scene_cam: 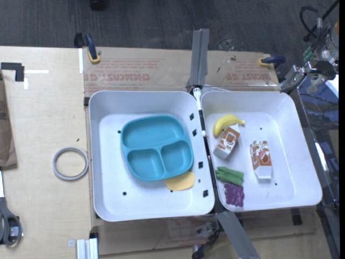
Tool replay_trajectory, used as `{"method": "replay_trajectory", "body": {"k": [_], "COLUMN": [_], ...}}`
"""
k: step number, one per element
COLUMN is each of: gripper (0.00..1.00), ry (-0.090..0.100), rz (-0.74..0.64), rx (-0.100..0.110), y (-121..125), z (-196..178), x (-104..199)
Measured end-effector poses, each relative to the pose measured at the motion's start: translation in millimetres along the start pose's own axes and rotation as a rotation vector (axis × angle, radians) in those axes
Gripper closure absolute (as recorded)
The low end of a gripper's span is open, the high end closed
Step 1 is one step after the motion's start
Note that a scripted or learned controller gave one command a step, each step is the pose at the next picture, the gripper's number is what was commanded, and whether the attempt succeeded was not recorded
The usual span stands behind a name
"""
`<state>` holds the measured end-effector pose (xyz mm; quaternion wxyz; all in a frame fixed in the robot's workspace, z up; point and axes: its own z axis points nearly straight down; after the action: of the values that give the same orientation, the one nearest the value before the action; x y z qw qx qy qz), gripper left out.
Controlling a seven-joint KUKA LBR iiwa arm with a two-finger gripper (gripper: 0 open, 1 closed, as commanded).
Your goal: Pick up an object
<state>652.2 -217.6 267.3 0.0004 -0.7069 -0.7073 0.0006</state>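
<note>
The right bin (294,144) holds a yellow banana (228,124), a small white and orange carton (227,143) leaning beside it, and a second carton (261,159) lying flat further right. A green pea pod (229,174) and a purple bunch of grapes (234,193) lie near that bin's front left. In the left bin (102,161) sits a blue divided plate (157,147) with a yellow slice (180,182) at its front edge. My gripper (303,74) hangs with cables outside the right bin's back right corner, well apart from every object.
A grey post (200,58) rises at the back where the bins meet. On the bench to the left lie a tape ring (70,163), scissors (9,228) and a brown bag (6,128). Clamps (92,50) hold the cardboard behind the bins.
</note>
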Motion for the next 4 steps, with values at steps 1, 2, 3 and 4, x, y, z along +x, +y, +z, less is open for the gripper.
{"method": "replay_trajectory", "body": {"k": [1,2,3,4], "gripper": [0.00,0.00,0.00,1.00], "ry": [0.000,0.001,0.001,0.000], "rz": [0.140,-0.037,-0.155,-0.151], "rx": [0.002,0.001,0.000,-0.001], "y": [-71,-101,-128,-127], "z": [104,151,176,167], "x": [-5,49,48,47]}}
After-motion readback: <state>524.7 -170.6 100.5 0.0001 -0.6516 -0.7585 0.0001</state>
